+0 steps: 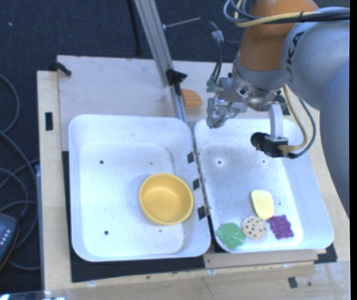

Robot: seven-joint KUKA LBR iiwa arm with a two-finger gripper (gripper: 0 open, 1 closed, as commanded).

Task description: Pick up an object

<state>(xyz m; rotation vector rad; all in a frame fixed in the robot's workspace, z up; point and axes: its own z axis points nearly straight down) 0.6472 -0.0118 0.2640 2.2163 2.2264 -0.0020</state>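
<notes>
1. Left bin (90,136): a shallow white tray holding one yellow bowl (165,199), upright, sitting toward the bin's near right part, close to the wall shared with the neighbouring bin.
2. Right bin (303,192): four small flat pieces clustered in its near corner (all lying on the floor of the bin).
3. Those pieces are a pale yellow piece (262,204), a tan cookie with dark specks (253,227) just below it, a green leaf-like piece (230,235) to the cookie's left by the bin wall, and a purple piece (281,226) to the cookie's right.
4. The gripper (216,119) hangs over the far left corner of the right bin, well apart from the cluster; whether its fingers are parted or closed cannot be told, and nothing is seen held.
5. An orange object (192,99) lies on the bench beyond the bins.
</notes>
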